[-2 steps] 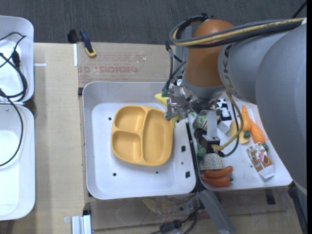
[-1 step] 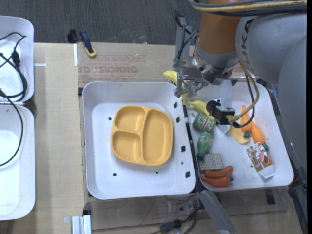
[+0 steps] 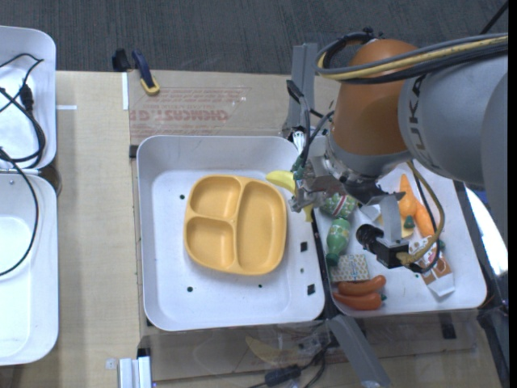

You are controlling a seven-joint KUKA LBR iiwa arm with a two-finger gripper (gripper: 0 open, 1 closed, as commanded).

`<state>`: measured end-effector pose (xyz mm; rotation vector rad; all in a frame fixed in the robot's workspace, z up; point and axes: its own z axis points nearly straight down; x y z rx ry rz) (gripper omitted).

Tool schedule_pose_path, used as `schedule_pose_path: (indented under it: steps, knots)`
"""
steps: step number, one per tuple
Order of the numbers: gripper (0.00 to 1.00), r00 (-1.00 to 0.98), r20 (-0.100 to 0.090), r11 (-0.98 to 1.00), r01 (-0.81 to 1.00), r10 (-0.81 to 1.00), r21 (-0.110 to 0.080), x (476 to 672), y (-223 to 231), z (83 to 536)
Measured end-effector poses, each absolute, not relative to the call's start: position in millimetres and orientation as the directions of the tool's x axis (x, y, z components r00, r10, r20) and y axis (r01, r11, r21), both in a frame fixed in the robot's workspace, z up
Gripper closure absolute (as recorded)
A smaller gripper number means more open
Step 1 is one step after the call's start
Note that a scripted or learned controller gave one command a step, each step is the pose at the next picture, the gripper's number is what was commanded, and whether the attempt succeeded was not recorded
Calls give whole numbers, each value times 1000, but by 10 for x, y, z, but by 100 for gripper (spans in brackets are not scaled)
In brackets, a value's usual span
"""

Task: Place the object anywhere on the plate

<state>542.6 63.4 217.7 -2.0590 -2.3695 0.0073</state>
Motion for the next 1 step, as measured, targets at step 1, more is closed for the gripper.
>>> schedule_pose_path:
  steps: [1]
  knots:
    - [0,-140,-1,140,990,990,-5,5427,633,2180]
